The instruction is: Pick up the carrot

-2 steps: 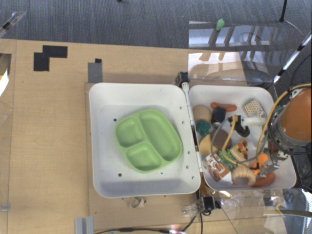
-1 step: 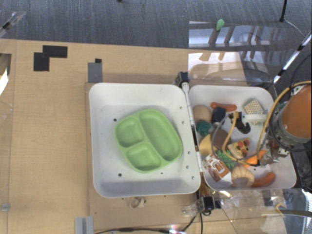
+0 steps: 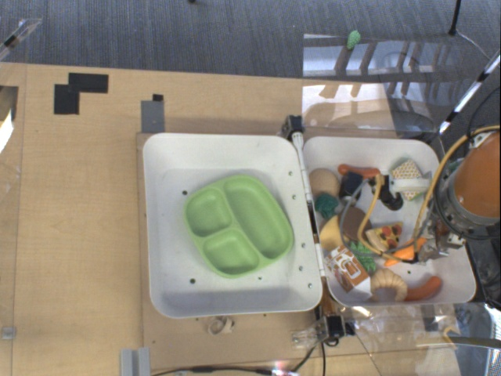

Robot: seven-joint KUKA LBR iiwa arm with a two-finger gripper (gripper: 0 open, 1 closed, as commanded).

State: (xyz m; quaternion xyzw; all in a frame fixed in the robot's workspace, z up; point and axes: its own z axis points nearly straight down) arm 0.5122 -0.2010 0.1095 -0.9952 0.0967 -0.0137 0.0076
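Over right bin (image 3: 450, 157), lower right | gripper (image 3: 429, 245) low among toys; cannot tell its state | carrot (image 3: 403, 251) just left of it: small, orange, tapered, lying nearly level, long axis left-right; which end is the tip unclear | left bin (image 3: 160, 210): green plate (image 3: 238, 225)
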